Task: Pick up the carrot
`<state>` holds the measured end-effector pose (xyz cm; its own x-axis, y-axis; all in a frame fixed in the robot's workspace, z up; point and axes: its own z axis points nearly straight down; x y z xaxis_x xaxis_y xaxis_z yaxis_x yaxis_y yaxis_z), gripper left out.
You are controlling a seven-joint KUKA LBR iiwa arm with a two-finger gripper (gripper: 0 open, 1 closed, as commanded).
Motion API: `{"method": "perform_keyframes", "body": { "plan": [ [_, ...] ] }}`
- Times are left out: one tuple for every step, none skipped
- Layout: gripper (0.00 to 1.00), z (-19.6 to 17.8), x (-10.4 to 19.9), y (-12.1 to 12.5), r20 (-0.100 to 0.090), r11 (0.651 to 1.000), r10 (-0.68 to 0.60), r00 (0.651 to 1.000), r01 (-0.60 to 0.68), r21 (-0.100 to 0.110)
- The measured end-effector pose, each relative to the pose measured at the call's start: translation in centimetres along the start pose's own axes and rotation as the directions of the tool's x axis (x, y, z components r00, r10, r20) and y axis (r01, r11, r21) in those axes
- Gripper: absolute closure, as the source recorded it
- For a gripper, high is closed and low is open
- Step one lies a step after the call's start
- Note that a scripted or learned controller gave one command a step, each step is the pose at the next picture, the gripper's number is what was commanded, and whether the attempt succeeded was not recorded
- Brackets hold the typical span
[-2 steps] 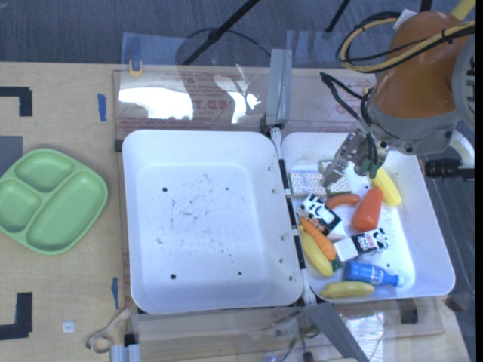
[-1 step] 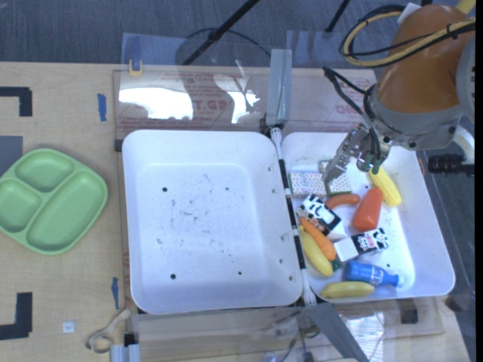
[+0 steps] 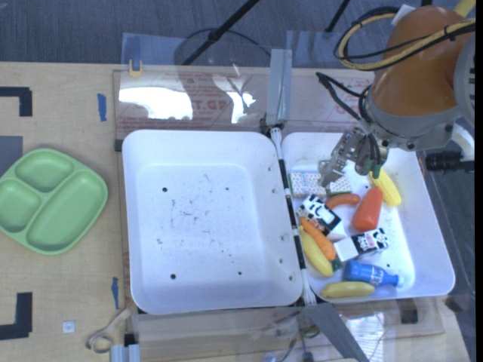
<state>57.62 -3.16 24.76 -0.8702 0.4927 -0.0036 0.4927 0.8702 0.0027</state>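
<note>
The hand hangs over the back of the right bin, its metal fingers pointing down and left with nothing between them — whether they stand wide or narrow cannot be told. The carrot, as far as the clutter lets one judge, lies near the bin's left wall beside a banana. The left bin sits alongside; a green plate rests on the worktop.
</note>
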Motion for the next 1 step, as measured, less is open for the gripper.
{"method": "perform_keyframes", "body": {
  "plan": [
    [1.0, 1.54, -2.37, -0.98, 0.002, 1.0, 0.005, 1.0, -0.005, -0.001]
  ]
}}
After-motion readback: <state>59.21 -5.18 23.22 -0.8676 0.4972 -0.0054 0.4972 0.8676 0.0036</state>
